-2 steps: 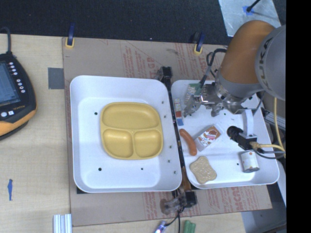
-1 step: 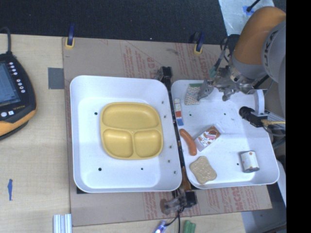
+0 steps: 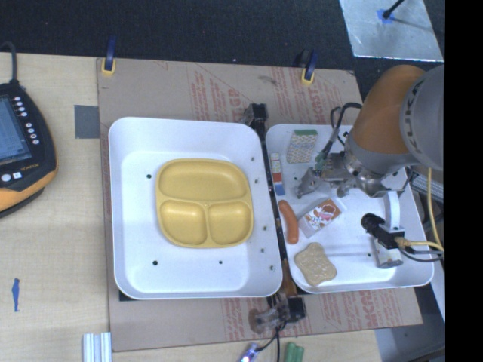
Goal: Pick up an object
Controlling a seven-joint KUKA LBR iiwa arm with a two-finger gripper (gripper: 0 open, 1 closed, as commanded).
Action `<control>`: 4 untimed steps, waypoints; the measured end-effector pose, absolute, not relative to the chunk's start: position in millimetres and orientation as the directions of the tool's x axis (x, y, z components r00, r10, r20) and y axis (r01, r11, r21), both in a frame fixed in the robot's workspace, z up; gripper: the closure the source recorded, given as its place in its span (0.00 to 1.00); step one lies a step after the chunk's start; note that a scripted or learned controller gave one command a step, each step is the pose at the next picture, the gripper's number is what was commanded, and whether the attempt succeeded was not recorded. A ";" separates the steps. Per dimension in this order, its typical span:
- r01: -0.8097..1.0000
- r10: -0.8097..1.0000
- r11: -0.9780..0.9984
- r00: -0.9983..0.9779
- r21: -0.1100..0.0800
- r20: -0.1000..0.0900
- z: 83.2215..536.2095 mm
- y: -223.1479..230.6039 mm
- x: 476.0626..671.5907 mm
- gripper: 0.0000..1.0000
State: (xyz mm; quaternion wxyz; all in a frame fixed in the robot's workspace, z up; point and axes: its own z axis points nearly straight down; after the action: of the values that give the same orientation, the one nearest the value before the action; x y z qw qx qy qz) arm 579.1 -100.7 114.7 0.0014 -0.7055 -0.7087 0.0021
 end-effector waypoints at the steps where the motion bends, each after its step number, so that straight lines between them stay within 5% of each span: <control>1: 1.000 1.000 0.006 -0.006 -0.003 -0.002 91.6 -107.6 546.2 0.00; 2: 1.000 1.000 0.003 -0.003 -0.002 0.000 92.1 -152.2 656.4 0.00; 3: 1.000 1.000 0.005 -0.005 -0.004 0.000 98.5 -152.3 552.0 0.00; 4: 1.000 1.000 0.003 -0.003 -0.002 0.001 91.8 -120.6 630.4 0.00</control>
State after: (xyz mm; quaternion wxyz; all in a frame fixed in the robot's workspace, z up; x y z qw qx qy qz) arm 630.4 -120.6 91.8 0.0010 -0.7060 -0.7082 0.0005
